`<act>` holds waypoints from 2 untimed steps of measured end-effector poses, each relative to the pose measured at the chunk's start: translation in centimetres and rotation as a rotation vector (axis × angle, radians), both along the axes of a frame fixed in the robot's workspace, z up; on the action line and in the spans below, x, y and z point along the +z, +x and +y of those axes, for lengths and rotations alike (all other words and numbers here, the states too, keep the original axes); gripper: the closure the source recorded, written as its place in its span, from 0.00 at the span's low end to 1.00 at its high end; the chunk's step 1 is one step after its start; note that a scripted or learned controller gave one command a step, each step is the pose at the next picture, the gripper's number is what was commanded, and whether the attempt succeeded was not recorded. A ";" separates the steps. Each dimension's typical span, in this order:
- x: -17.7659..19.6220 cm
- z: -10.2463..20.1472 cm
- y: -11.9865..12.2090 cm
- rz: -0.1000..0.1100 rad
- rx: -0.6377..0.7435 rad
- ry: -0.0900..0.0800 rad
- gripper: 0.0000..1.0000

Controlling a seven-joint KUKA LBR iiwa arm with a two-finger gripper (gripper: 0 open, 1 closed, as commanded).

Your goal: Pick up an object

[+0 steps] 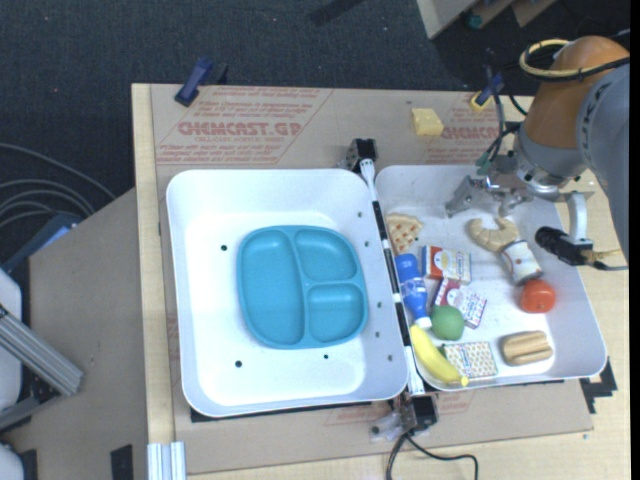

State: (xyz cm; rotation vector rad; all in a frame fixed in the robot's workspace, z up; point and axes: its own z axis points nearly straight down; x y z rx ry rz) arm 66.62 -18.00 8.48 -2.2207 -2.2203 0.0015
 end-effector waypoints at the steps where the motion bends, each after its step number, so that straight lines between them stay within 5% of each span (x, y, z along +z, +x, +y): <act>1: 1.1 0.0 0.1 -0.003 0.000 -0.001 1.00; 2: 1.1 0.0 0.1 -0.002 0.000 -0.001 0.00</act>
